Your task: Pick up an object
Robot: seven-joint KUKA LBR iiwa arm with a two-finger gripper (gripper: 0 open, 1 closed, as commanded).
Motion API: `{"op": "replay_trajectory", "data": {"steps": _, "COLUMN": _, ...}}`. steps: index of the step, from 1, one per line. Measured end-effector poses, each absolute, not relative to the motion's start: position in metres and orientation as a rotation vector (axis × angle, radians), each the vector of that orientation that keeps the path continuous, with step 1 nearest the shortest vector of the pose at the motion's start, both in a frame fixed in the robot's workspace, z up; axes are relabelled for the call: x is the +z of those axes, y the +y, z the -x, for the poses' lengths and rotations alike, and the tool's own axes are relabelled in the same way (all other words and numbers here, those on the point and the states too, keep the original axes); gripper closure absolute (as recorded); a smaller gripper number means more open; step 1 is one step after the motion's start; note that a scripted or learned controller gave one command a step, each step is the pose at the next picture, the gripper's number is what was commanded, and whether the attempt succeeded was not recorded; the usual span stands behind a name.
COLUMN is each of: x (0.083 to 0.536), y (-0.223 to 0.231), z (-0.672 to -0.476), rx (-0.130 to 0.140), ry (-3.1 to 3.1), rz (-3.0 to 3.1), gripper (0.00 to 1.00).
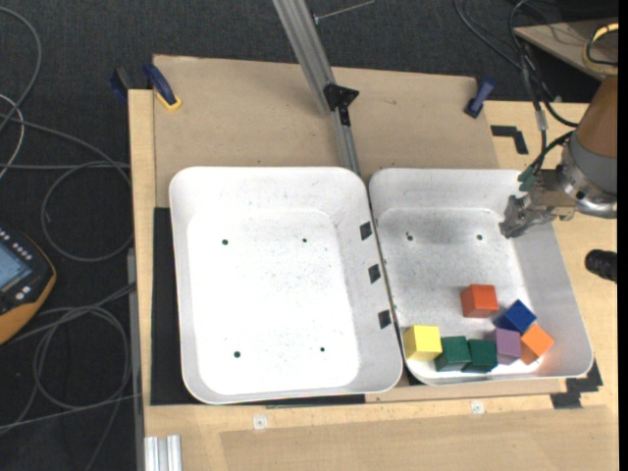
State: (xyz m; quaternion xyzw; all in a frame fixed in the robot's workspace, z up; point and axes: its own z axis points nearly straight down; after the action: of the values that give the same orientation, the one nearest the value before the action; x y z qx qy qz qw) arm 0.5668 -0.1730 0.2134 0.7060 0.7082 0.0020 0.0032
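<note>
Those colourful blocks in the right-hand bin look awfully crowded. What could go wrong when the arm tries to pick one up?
1. The yellow block, green blocks, purple block, blue block and orange block crowd the bin's near corner, so the pincer may nudge neighbours or grab two.
2. They hug the bin wall, which could block a finger.
3. The red block sits more apart, likely the safer target.

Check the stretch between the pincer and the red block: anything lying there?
Nothing. In the camera view, bare white floor of the right bin separates the pincer from the red block.
</note>
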Motion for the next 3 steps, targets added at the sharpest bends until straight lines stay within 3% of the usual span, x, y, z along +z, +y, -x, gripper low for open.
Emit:
{"op": "replay_trajectory", "data": {"steps": 1, "x": 0.275, "y": -0.176, "z": -0.576, "rx": 0.007, "ry": 2.218, "rz": -2.213, "gripper": 1.00}}
{"op": "replay_trajectory", "data": {"steps": 3, "x": 0.250, "y": -0.072, "z": -0.577, "rx": 0.001, "ry": 2.232, "rz": -2.217, "gripper": 1.00}}
